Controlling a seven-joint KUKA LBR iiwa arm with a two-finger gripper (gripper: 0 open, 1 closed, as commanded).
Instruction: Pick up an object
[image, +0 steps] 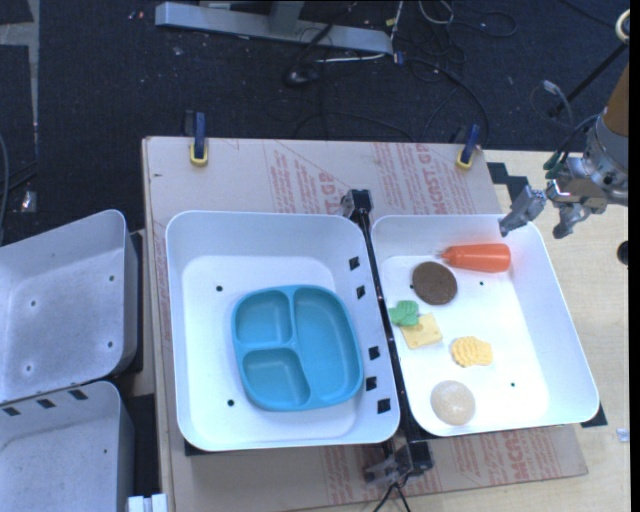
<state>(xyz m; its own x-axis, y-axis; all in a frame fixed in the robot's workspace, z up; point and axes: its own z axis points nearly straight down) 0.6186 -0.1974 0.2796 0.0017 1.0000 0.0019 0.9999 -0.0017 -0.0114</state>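
Note:
The right bin (560, 330) holds several toy foods: an orange carrot (478, 257) at the back, a brown round cookie (435, 283), a small green piece (404, 313) touching a pale yellow square (422, 331), a ridged yellow piece (471, 351) and a cream ball (452, 402) near the front. My gripper (543, 218) hovers over the bin's back right corner, up and to the right of the carrot. Its fingers stand apart, open, with nothing between them.
The left bin (200, 300) holds a blue divided tray (296, 346). A black divider (378, 320) runs between the bins. Spare white bins (60, 300) lie off the bench to the left. Yellow clamps (199, 150) grip the board's back edge.

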